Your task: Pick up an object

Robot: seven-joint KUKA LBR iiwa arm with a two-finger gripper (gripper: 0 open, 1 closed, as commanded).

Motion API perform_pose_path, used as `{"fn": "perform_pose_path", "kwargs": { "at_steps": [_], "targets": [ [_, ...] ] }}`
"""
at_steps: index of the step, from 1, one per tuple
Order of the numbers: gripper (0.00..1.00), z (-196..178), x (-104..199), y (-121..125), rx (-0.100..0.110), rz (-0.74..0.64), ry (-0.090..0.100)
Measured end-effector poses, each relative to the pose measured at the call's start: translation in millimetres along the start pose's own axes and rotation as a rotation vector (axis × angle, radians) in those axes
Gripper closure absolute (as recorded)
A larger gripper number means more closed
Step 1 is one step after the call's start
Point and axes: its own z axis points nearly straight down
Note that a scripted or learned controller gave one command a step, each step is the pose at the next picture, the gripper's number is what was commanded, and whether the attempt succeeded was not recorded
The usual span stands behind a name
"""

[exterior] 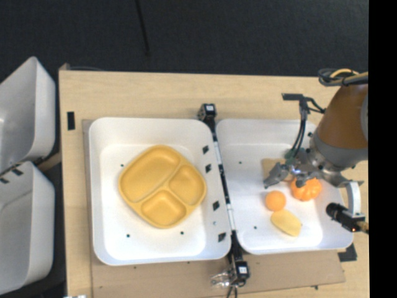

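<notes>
The right bin (248, 234) holds three small items. A small orange ball (275, 200) lies near its middle, a pale yellow lemon-shaped piece (286, 223) sits just below it, and an orange, pumpkin-like piece (307, 190) lies to the ball's right. My gripper (289, 175) hangs low over the bin, directly above and to the left of the pumpkin-like piece, and its grey body covers that piece's top edge. A tan patch (268, 165) shows on the bin floor, partly under the gripper.
The left bin (105, 228) holds a yellow divided plate (162, 185). The orange-banded arm (344, 123) leans in over the right bin's far right side, with cables (303, 113) above it. Clips (207, 111) line the wall between the bins.
</notes>
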Motion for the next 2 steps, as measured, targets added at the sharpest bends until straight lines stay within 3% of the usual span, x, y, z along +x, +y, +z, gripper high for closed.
{"fn": "perform_pose_path", "kwargs": {
  "at_steps": [1,2],
  "targets": [
    [0.0,42.6,1.5,1.9,-0.002,0.003,-0.001],
    [1.0,29.8,1.5,3.4,-0.008,0.009,0.001]
  ]
}}
